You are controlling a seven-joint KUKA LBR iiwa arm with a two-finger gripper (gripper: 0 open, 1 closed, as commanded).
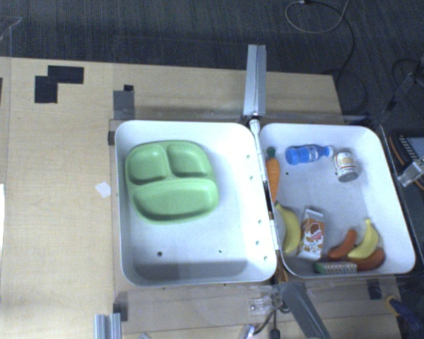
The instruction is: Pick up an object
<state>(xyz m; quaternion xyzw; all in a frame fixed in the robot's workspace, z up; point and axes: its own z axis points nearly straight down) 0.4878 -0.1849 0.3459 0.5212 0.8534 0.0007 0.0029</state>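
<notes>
Lying in the right bin (392, 189): a blue bottle (308, 153) and a small can (346, 166) near the far wall, a carrot (273, 177) along the left wall, a banana (290, 228) just beside a juice carton (312, 235), a second banana (365, 241) touching a red sausage (343, 244) at the near right corner. Sitting in the left bin (191, 263): a green divided plate (172, 181). Showing at the right edge, just outside the right bin: a grey-and-orange part of the arm (418, 169), touching nothing. Not possible to tell whether the gripper is open or closed.
</notes>
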